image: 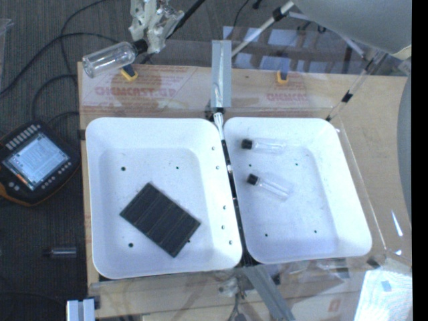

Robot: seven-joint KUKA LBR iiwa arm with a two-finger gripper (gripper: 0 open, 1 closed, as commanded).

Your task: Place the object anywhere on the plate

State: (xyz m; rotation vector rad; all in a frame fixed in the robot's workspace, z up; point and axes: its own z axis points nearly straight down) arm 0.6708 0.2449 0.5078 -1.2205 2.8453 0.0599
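Two clear vials lie loose in the right bin, waiting to be picked. The dark ribbed plate lies flat in the left bin. The pincer's state cannot be told.

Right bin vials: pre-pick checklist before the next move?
1. Targets present: two clear vials with black caps in the right bin, upper vial and lower vial: ok.
2. Vials apart, neither touching the other: ok.
3. Both lying on their sides, away from the bin wall: ok.
4. Dark ribbed plate lies flat in the left bin, top bare: ok.
5. Gripper state: cannot tell.
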